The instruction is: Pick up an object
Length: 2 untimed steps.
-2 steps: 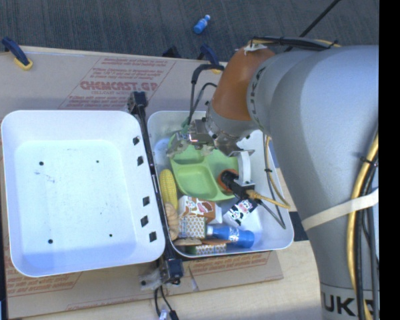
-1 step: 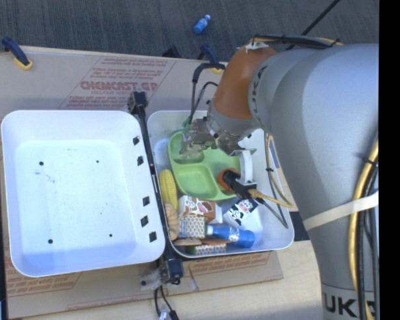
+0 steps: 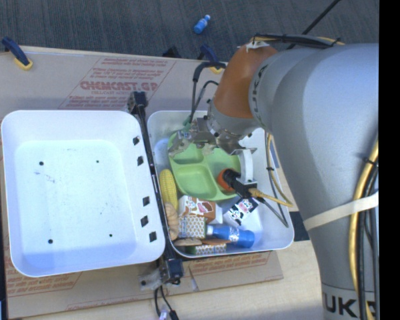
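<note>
The grey arm [image 3: 320, 145] reaches from the right over the right bin [image 3: 280, 235] of the 2 white bins on the worktop [image 3: 113, 79]. Its pincer [image 3: 199, 137] sits low at that bin's far end, over the far rim of a green divided tray [image 3: 197, 175]; whether it is apart or together I cannot tell. Along the bin's left wall lies a yellow corn cob [image 3: 167, 185]. Toward the near edge are a brown-and-white packet [image 3: 199, 209], a blue bottle [image 3: 232, 235] and a black-and-white carton [image 3: 241, 210]. An orange item [image 3: 225, 177] rests at the tray's right side. The left bin [image 3: 73, 185] stands beside it, touching.
</note>
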{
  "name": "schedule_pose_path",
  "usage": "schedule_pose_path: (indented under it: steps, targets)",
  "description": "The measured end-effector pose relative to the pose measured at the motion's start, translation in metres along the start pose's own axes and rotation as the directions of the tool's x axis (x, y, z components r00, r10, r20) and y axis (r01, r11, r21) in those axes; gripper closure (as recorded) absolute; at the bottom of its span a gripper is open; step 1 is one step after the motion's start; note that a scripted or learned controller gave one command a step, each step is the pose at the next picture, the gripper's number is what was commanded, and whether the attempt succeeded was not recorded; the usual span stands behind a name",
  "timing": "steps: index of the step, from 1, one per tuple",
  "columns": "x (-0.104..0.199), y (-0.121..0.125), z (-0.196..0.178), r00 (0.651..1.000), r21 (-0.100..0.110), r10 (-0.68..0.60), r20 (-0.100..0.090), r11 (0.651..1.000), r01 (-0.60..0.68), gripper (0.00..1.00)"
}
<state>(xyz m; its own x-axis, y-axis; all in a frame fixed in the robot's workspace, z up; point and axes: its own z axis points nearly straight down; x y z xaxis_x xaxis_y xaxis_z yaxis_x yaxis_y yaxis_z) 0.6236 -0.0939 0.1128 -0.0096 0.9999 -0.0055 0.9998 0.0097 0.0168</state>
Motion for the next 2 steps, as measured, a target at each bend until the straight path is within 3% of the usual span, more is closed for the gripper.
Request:
schedule_pose_path:
  steps: [1,2]
  targets:
    - [0.001,0.0035,0.0093,1.0,0.002,0.002,-0.001,1.0,-0.002,0.0]
    - [0.0014,0.0032,0.0017,1.0,0.004,-0.001,-0.001,1.0,0.001,1.0]
